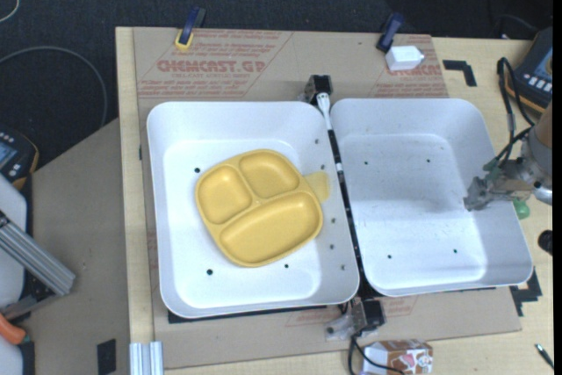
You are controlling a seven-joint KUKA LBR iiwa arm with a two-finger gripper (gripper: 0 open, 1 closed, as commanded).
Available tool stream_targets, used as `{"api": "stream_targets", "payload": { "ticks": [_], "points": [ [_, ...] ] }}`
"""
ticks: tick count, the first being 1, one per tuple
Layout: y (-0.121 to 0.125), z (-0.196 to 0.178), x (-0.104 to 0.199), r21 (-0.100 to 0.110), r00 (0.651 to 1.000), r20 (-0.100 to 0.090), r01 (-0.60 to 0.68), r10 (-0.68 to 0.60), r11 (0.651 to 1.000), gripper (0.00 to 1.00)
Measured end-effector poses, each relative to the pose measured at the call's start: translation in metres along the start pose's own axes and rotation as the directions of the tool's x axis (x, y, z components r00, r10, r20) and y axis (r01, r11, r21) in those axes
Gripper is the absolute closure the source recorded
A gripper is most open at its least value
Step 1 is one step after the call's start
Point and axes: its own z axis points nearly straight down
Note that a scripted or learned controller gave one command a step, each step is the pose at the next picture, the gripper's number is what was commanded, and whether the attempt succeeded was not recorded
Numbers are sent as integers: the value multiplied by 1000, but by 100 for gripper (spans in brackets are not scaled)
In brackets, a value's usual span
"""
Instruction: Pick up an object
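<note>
A yellow divided plate [258, 206] with three compartments lies flat in the left white bin [176, 136], a little right of that bin's middle. My gripper [481, 192] hangs low over the right side of the right white bin [413, 123], close to its right wall and far from the plate. Nothing can be made out in the gripper. A small green piece [522, 209] shows just behind it at the bin's rim.
The bins sit on a brown board [263, 61]. A yellow-and-blue clamp [187, 29], a blue clamp [389, 32] and a white block [404, 58] lie along its far edge. Cables hang at the right edge [509, 92]. A small box [406, 357] lies at the front.
</note>
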Motion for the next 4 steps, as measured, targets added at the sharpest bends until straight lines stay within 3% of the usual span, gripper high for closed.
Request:
{"api": "stream_targets", "payload": {
  "ticks": [1, 2, 4],
  "points": [
    [-20, 61, -1, -10, 1000, 4, -1, 1, 1000, 100],
    [-35, 58, -1, -10, 1000, 3, 1, -1, 1000, 100],
    [-34, 58, -1, -13, 1000, 5, 1, -1, 1000, 100]
  ]
}}
